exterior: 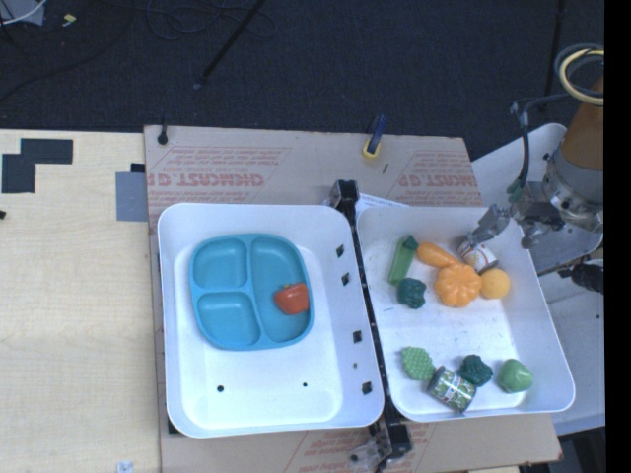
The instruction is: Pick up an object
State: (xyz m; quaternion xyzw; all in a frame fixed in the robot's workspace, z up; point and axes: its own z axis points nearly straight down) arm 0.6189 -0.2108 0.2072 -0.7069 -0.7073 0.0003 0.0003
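Note:
My gripper hangs over the far right part of the right bin, its fingers spread open with nothing between them. Just under its left finger lies a small white and red piece. Close by are an orange pumpkin-like toy, a yellow ball, an orange carrot-like piece, a green stick and a dark green broccoli.
Near the right bin's front edge sit a light green textured piece, a small can, a dark green lump and a green pepper. The left bin holds a blue divided plate bearing a red toy.

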